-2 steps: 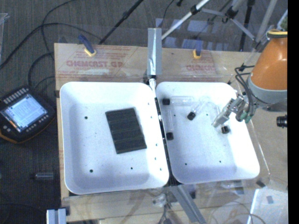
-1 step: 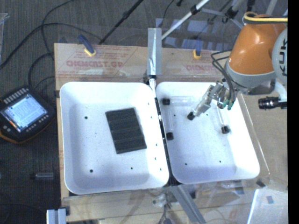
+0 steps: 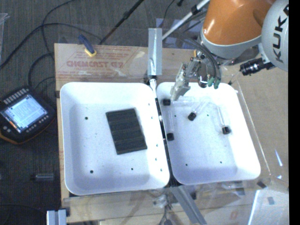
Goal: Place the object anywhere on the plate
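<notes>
Two white bins sat side by side; the dark ribbed plate (image 3: 125, 130) lay flat in the left bin (image 3: 75, 125), looking light and stiff. The gripper (image 3: 180, 86) hovered over the right bin's (image 3: 243, 163) far-left corner, grip unreadable. Small clear black-capped pieces (image 3: 191, 116) there looked slippery, best pinched across the middle.

Wooden bench (image 3: 101, 60) across frame centre; two white bins directly on it: left bin (image 3: 75, 172) at centre-left, right bin (image 3: 243, 165) touching it, centre-right.
</notes>
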Controlling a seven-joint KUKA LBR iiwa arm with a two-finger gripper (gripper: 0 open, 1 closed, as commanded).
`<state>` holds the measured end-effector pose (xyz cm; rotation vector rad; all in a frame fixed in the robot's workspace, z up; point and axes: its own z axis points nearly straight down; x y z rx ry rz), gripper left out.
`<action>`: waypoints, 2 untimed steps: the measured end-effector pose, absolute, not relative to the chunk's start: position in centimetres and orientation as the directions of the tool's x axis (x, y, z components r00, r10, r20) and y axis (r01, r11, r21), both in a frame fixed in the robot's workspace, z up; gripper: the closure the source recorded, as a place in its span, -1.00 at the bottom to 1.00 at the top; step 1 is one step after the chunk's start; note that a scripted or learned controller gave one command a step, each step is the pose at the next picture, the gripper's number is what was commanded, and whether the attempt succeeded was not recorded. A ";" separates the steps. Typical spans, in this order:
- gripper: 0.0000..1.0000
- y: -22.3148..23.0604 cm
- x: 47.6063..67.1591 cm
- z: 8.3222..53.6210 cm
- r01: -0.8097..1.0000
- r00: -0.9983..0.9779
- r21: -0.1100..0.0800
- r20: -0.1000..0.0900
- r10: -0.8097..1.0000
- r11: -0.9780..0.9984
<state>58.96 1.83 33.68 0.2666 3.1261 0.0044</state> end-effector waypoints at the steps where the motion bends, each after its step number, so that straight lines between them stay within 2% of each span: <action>1: 1.00 6.6 60.6 37.2 -0.274 -0.962 0.002 -0.006 -0.274 0.962; 2: 1.00 10.8 53.2 37.4 -0.451 -0.893 0.001 -0.004 -0.451 0.893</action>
